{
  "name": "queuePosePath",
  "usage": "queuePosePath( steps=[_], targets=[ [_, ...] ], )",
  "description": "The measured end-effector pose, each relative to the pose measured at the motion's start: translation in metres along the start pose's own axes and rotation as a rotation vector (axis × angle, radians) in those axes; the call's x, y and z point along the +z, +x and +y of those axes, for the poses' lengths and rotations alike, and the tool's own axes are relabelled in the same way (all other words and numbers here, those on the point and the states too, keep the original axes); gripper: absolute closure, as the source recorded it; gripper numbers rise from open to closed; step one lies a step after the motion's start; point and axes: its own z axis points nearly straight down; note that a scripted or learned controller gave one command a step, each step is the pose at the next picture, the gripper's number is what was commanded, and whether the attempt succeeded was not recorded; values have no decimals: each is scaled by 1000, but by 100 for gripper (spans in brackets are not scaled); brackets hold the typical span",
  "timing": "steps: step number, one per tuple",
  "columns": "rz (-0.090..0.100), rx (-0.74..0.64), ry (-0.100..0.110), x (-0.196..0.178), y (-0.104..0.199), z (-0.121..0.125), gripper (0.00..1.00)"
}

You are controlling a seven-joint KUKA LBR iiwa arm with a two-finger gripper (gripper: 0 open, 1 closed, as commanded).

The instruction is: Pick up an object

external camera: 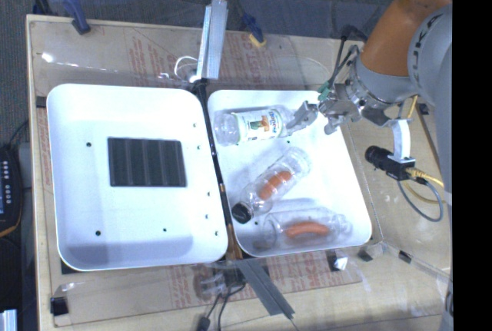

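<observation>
Three clear plastic bottles lie in the right bin [355, 187]. The one with a green and orange label [252, 126] lies along the far side. A second, with orange contents and a black cap [270, 183], lies slantwise in the middle. Another with orange contents [307, 229] rests against the near wall. My gripper [319, 119] hangs over the bin's far right corner, just right of the labelled bottle's neck. Its fingers are spread, and it is open with nothing between them.
The left bin [77, 233] holds a flat dark ribbed rectangle [146, 162]. A metal bar [211, 41] stands at the far end of the divide between the bins. Blue clamps [77, 18] sit at the bench's back edge.
</observation>
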Motion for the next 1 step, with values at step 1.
queuePosePath(
  steps=[1],
  targets=[
    [1,-7,3,-10,1,1,100]
  ],
)
